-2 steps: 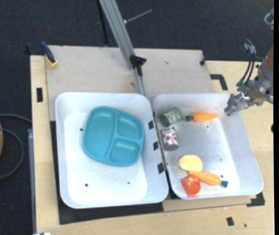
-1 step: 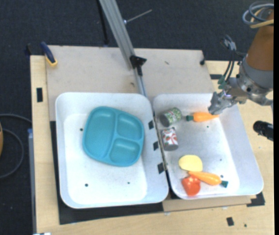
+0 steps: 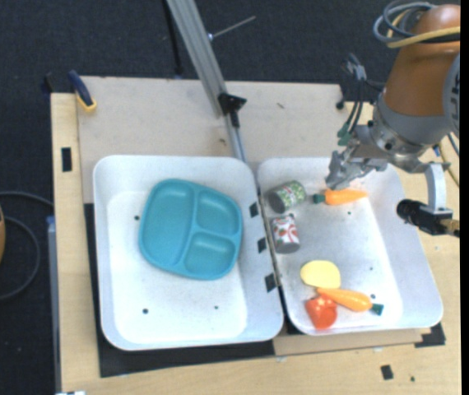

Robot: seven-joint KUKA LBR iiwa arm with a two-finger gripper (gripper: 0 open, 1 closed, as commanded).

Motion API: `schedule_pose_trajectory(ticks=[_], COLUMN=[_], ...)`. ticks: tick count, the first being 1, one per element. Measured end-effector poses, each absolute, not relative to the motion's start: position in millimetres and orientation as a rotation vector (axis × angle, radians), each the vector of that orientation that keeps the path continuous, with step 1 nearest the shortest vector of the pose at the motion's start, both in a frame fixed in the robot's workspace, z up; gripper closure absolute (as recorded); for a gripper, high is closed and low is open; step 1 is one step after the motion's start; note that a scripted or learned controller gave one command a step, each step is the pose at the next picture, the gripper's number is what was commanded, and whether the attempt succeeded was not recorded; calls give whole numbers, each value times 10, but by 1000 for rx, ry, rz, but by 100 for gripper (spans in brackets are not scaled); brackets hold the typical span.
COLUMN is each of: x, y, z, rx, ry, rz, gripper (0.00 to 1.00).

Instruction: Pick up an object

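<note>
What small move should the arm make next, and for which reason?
Probably a short descent onto the carrot at the right bin's far end. The gripper hangs right above its green-tipped end, and nothing shows between the fingers, so no object seems held yet.

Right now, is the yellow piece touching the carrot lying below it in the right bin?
Touching: the camera view shows the yellow piece resting against the carrot, no white bin floor between them.
</note>
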State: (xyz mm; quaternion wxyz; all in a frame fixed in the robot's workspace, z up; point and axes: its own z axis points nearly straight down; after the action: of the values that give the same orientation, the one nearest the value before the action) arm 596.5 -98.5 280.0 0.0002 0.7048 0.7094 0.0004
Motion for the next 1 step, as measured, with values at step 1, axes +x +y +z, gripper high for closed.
schedule_pose_trajectory(ticks=[1], x=[6044], y=[-461], z=[2830], rx=[2213], ry=[2227], rz=[2], gripper=[100])
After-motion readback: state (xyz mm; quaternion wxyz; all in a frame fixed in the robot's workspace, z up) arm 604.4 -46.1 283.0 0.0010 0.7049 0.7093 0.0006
